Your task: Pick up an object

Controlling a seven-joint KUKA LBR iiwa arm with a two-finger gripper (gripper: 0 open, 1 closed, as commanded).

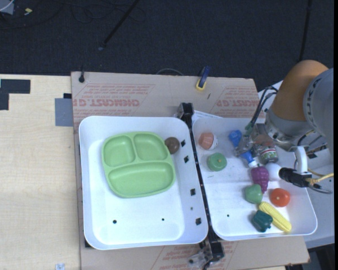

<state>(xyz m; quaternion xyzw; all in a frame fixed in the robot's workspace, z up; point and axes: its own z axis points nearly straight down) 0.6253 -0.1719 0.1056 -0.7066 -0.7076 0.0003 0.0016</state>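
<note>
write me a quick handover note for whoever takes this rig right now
Claw: low over the right bin's upper right part, among the toys; whether it is open or shut can't be told, and no object is seen in it.
Objects: right bin holds a blue toy, green round piece, purple toy, orange piece and yellow corn. Left bin holds a green divided plate and a brown ball.
Done: nothing visibly lifted.
Left: grasp and lift one object.

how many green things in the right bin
3: a round green piece near the bin's left side, a green lump mid-bin, and a dark teal-green one at the front. The arm may hide others.
</note>
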